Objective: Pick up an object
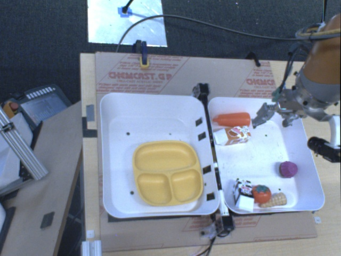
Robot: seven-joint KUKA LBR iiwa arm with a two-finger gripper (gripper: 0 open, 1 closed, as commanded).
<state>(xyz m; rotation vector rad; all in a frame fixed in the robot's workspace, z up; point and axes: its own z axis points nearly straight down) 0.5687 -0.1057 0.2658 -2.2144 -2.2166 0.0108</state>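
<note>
The right bin holds several small objects. An orange carrot-shaped piece lies at its far left, with a white and orange packet just in front of it. A purple lump sits near the right wall. At the front are a black and white carton, a red tomato-like piece and a tan cone. My gripper hangs over the far part of this bin, just right of the carrot piece. It is open, with nothing between its fingers.
The left bin holds a yellow divided plate. A black clip strip runs along the seam between the bins. The grey arm with its orange band comes in at the upper right. A black part overhangs the right bin's right rim.
</note>
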